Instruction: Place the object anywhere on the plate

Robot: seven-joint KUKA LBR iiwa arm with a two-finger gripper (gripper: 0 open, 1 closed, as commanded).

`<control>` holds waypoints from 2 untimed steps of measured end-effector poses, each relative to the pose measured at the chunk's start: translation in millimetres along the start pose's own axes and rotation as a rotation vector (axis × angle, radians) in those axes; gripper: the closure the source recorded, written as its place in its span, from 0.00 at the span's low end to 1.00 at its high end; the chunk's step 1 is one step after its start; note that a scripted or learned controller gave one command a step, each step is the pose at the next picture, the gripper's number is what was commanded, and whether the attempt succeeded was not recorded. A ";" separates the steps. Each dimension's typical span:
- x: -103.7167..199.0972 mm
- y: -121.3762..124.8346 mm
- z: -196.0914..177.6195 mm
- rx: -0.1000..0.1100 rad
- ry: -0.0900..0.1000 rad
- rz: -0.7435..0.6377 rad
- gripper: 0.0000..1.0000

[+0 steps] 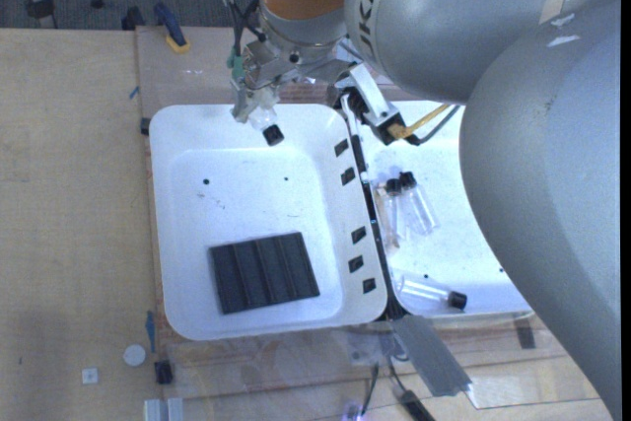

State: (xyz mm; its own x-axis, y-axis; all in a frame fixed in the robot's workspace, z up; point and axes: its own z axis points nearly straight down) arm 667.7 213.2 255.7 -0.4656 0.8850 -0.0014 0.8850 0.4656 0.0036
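Bins first: my left bin (177, 212) carries the dark ribbed plate (263, 272) toward its near edge, long axis along that edge. My gripper (258, 113) hangs over the far edge, fingers pinched on a small clear vial with a black cap (268, 130). The plate lies straight toward the near side from my fingertips, well apart, so I reckon that's the carry.

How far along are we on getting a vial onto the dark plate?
A clear vial with a black cap appears lifted, hanging at the gripper over the left bin's far edge. In hand: carrying it. Left: lowering it onto the dark plate. Two more vials lie in the right bin.
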 end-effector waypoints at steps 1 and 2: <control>-0.4 -0.7 7.3 0.004 0.002 0.027 1.00; 3.5 -0.6 23.3 0.005 0.002 -0.077 1.00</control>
State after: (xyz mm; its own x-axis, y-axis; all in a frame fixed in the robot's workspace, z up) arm 665.7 216.0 232.3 -0.5326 0.8464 0.0007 0.8464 0.5326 -0.0016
